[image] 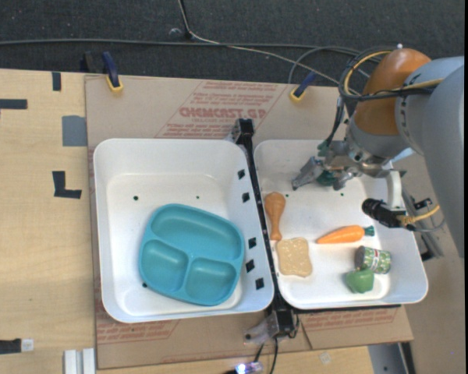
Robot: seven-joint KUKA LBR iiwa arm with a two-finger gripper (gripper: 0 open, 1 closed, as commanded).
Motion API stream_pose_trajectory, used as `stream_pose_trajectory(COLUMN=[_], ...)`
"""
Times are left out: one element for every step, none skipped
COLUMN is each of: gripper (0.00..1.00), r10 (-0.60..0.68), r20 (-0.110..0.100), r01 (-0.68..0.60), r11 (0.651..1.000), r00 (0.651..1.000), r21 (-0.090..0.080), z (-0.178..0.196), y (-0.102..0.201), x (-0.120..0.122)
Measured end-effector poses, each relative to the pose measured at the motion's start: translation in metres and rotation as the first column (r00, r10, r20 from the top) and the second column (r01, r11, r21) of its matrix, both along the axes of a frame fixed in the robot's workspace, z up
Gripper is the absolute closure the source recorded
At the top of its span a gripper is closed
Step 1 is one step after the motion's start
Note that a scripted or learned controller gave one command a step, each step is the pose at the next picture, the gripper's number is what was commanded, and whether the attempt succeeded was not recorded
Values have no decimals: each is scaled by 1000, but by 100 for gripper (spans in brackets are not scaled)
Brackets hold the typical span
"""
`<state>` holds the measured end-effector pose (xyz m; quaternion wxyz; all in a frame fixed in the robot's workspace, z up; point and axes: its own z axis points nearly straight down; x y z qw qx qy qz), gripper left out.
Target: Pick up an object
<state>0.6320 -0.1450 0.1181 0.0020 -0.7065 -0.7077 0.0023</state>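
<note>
Hand [316,174] is seen low over the back part of the right bin [405,291], its two fingers spread apart and pointing toward the divider between the bins, with nothing visible between them; a small dark green shape sits just at the fingers, but whether it belongs to the hand or is a separate item cannot be told. No object is lifted, so the pick is judged not yet done. The candidates are all seen lying on the right bin's floor: a chicken drumstick [274,213] against the left wall, a slice of bread [294,257] just below it, a carrot [345,235] toward the middle, and a small can [374,259] touching a green pepper [359,280] near the front right corner. The drumstick is judged the nearest to the hand, though the two are apart. A teal divided plate [191,253] is seen in the left bin [109,209]. Descent, closing and lifting are all judged to be left
</note>
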Motion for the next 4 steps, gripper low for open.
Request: stream_pose_trajectory(gripper=[100, 100, 100, 100], r10=[2, 0, -1, 0], r20=[4, 11, 10, 10], r01=[-2, 0, 1, 0], r11=[1000, 1000, 1000, 1000], r00=[1000, 1000, 1000, 1000], r21=[0, -1, -1, -1], z=[13, 67, 124, 170], y=[1, -3, -11, -10], x=[2, 12, 8, 9])
